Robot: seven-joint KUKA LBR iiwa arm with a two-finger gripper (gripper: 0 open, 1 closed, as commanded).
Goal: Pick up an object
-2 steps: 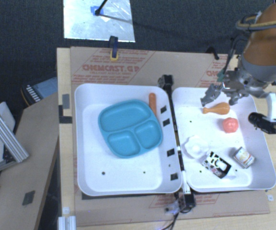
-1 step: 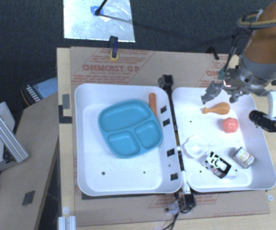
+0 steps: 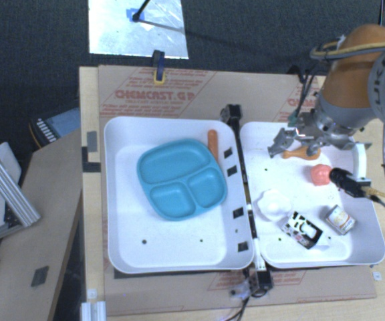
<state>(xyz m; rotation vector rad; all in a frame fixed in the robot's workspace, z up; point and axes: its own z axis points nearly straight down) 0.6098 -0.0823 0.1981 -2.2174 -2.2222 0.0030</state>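
Lettering "CHEMCAST GP" in red is readable on the brown paper-covered sheet point(image 3: 172, 92) under the two shallow white bins; the small tin point(image 3: 339, 219) and the black-and-white packet point(image 3: 302, 229) in the right white bin point(image 3: 369, 249) carry labels too small to read. The grey two-finger gripper point(image 3: 287, 142) hangs over this bin's far part with its fingers spread and nothing between them, just beside the flat orange piece point(image 3: 302, 154), and a round pink ball point(image 3: 320, 174) lies near. The blue plastic divided plate point(image 3: 181, 178) lies in the left white bin point(image 3: 129, 246).
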